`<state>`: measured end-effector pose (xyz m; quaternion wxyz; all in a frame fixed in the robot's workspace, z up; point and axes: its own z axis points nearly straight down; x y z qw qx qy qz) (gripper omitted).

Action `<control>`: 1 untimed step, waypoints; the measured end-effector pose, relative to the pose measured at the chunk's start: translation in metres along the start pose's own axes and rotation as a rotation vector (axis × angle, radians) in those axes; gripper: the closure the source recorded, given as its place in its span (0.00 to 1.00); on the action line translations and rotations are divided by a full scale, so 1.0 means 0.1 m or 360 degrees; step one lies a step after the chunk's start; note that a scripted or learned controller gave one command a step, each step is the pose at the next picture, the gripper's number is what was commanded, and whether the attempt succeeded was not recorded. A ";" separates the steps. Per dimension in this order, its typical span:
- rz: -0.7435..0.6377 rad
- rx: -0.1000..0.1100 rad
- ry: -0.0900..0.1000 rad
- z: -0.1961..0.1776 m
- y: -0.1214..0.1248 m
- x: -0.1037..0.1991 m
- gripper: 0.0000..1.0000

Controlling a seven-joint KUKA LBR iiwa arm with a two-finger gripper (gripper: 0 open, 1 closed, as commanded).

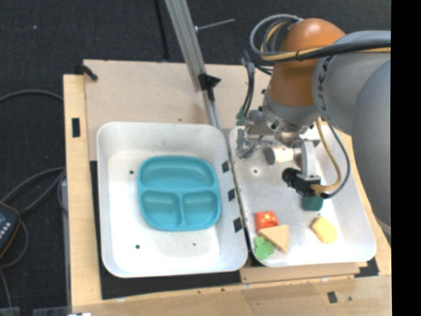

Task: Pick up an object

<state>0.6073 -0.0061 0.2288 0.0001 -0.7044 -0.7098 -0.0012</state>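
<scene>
Smooth matt teal plastic on the divided tray (178,193); speckled white plastic bins (118,242); bare pale wood bench (141,91); glossy orange wrist band (299,58).

Two white bins are seen on a pale tan bench (141,91), itself ringed by black floor. A turquoise divided plate (178,192) is set in the left bin (115,242). In the right bin (348,236), at about seven o'clock, a red block (266,219), a tan wedge (277,237) and a green piece (263,247) are clustered; a yellow piece (323,230) is placed toward five o'clock, and a dark teal block (312,203) near the middle. The arm (355,91) is coloured grey, with an orange band (299,61) above the wrist. A silver rail (184,28) is seen at twelve o'clock.
</scene>
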 end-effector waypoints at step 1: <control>-0.0002 0.0000 0.0000 -0.11 0.03 0.60 1.00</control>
